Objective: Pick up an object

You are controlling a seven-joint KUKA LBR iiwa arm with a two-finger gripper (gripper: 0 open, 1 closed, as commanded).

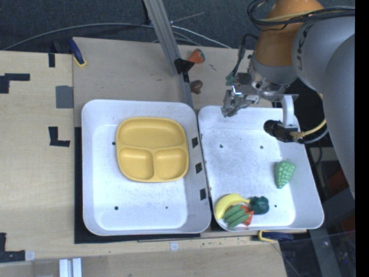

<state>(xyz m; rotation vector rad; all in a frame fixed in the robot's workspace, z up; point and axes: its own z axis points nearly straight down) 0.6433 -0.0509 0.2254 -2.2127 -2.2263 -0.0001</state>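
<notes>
Banana point(228, 202) curved, long axis slanting up-right.

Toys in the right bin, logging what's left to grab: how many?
3, possibly more hidden in the cluster: light green bumpy toy by the right wall; yellow banana and dark green toy clustered at the near edge.

No readable text, label, number or sign is showing anywhere on the bench, the bins or the things in them. The only marking is sitting on the grey arm point(323, 45), just right of its orange band point(285, 30): a few dark letter-like strokes, cut off by the shell's curve and too blurred to read.
</notes>
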